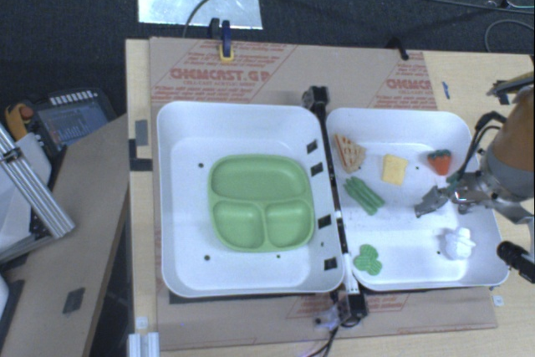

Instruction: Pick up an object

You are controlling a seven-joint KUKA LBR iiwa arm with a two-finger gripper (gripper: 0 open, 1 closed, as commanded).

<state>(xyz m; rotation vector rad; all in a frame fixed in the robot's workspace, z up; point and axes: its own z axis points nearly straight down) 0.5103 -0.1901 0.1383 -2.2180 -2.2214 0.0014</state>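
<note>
The gripper [436, 203] hovers over the right bin [418, 119], toward its 3 o'clock side; whether it is open or closed cannot be told. A yellow block [394, 169] lies at its 10 o'clock, a strawberry [440, 159] at 12, a white crumpled object [457, 243] at 5. The left bin [180, 180] holds a green divided plate [259, 202].

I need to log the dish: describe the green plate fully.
The green plate is a pale green, smooth, plastic-looking dish, squarish with rounded corners. It has three compartments: one wide across the far side, two smaller ones nearer the camera. It lies flat, right side up, on the floor of the left bin, about central.
</note>
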